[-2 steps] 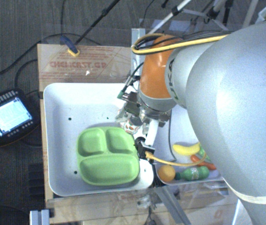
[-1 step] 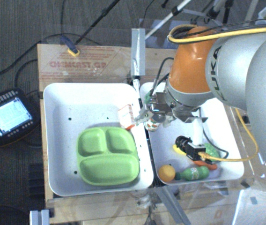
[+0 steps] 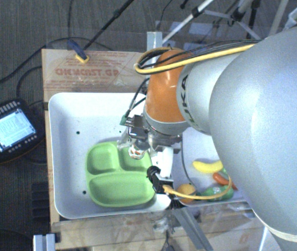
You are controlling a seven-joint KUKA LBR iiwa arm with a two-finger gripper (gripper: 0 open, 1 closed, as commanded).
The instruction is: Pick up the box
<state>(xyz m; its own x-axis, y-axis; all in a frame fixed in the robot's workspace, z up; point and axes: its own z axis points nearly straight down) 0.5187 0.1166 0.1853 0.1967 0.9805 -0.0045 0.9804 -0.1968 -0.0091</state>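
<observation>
Carefully now: the green box [image 3: 114, 184] lies just below and left of the tool [image 3: 137, 149], its upper rim right under it, in the left bin [image 3: 67, 135]. You cannot tell whether the tool is released or clenched, so check before descending, and aim for the thin rim, not a compartment floor. Count: one box, two bins, one banana [image 3: 207, 166] to the tool's right in the right bin [image 3: 190, 143]

Lighting's pretty even and bright, looks like it comes from overhead. The white bin [image 3: 65, 140] is nearly blown out toward 9 o'clock. Soft shadow sits under the arm [image 3: 242, 114] near center. The big grey arm at 3 o'clock is slightly soft, and overall the picture's a bit grainy.
</observation>
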